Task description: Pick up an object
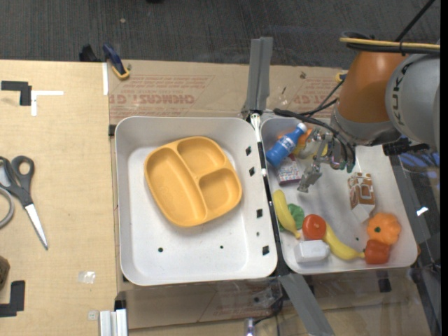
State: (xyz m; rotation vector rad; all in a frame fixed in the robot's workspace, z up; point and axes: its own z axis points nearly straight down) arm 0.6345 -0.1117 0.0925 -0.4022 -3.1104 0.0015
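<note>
Judging from where the gripper (309,179) is seen, low over the back of the right bin (329,203) and just beside a small purple-and-white packet (288,173), the attempt is most likely aimed at that packet or at the blue bottle (283,148) lying tilted behind it. Whether the claw is apart or together cannot be told from this slanted view, and nothing is seen gripped in it. Several failures can be expected. The packet lies flat and thin on the bin floor, so it may be slid along rather than lifted. The bottle is round and rests close to the bin wall and the grey divider, so it could be rolled away or pinned against the wall, and the wall itself could be struck if the descent is made too near it. An orange item is tucked against the bottle, and two things might be nudged together, with neither caught. The rest of the objects lie farther toward the front: a yellow banana (283,211) touching a green piece (296,213), a red tomato (314,227), a white block (311,250), a brown carton (361,190) and an orange pepper (383,227). None of these is likely to be disturbed. The yellow divided plate (193,180) in the left bin (140,257) is well apart.
</note>
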